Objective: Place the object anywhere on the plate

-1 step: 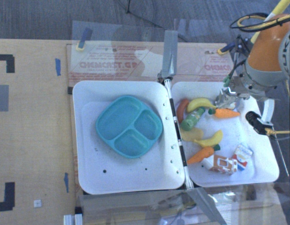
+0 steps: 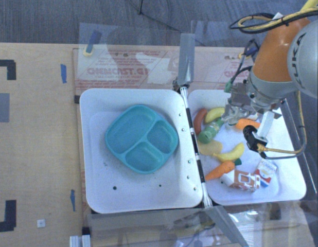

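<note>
While the teal three-compartment plastic plate (image 2: 142,138) waits bare in the left white bin (image 2: 92,112), the arm's jaws (image 2: 232,112), whose state I cannot tell, hover low over the toy food in the right white bin (image 2: 293,189), near a yellow toy banana (image 2: 215,113), likely choosing an object.

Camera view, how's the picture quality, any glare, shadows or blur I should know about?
Camera view: even, soft lighting; the white bins look bright and slightly washed out. The teal plate casts only a faint shadow. The clear sheet behind the bins shows mild sheen. Small toys under the pincer look soft, fine detail hard to read.
</note>
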`<move>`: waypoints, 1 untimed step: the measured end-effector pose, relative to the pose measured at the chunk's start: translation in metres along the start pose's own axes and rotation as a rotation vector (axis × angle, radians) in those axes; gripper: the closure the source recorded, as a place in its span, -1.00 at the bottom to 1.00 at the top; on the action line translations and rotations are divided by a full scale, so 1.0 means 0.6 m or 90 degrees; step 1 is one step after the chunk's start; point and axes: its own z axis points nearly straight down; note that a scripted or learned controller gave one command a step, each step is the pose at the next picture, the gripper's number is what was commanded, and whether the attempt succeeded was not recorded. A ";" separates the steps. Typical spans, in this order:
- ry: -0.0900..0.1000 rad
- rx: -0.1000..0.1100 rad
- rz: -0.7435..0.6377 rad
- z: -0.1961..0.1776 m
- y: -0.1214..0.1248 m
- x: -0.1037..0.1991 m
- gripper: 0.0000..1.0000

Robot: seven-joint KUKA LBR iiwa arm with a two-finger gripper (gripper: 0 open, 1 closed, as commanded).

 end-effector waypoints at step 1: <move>0.000 -0.001 -0.001 -0.017 0.001 0.001 1.00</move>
